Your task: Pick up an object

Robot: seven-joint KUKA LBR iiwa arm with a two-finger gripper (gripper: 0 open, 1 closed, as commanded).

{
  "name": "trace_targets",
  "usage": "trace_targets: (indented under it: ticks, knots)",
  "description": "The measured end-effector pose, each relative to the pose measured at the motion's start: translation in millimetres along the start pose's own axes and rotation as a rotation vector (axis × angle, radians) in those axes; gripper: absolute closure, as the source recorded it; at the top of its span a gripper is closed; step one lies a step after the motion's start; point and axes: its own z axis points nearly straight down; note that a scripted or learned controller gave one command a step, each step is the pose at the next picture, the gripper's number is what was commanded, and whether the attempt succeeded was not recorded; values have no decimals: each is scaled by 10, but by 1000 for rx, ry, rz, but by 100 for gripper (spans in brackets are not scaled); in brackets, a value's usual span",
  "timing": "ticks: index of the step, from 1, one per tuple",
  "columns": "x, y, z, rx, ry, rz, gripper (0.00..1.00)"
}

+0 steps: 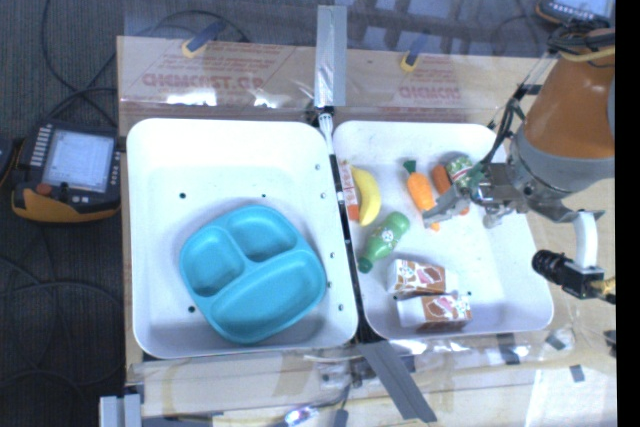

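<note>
Hovering beside the carrot (420, 189), the pincer (447, 207); carton (418, 276) labels unreadable.

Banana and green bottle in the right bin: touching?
Apart. The camera view shows a strip of white bin floor between the banana and the green bottle.

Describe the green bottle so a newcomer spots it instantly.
Look in the right bin, on its left side near the divider. The green bottle lies tilted just below the yellow banana. It is the only green, bottle-shaped item, above the brown-and-white cartons.
</note>
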Motion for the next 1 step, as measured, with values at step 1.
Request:
trace_targets:
  ticks: [1]
  knots:
    - [-101, 458, 412, 0, 0, 79, 0]
